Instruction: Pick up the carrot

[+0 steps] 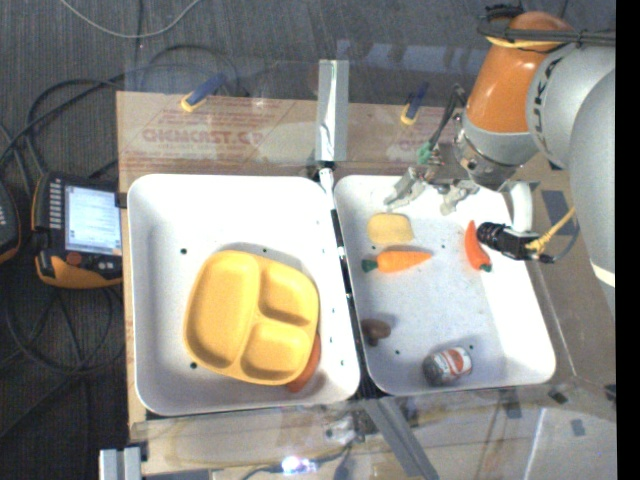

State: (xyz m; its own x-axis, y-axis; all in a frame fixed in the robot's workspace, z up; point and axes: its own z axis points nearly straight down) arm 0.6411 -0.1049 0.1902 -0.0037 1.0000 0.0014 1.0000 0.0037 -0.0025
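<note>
We see the carrot (pixel 400 261) lying in the right bin (pixel 520 353), just below a pale yellow block (pixel 390 229). The gripper (pixel 430 194) hangs above the bin's far edge, jaws apart and holding nothing. Descending here, we judge they could catch the block instead.

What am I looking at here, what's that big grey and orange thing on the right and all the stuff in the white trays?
That is a robot arm, seen by one camera fixed above the bench, looking down at a slant. At its end is a two-finger gripper with its fingers apart and nothing between them. It hangs over the far edge of the right bin. That bin holds the carrot it is meant to pick up, a pale yellow block just behind the carrot, a red pepper, a small brown lump and a can lying down. The left bin holds a yellow divided tray.
</note>
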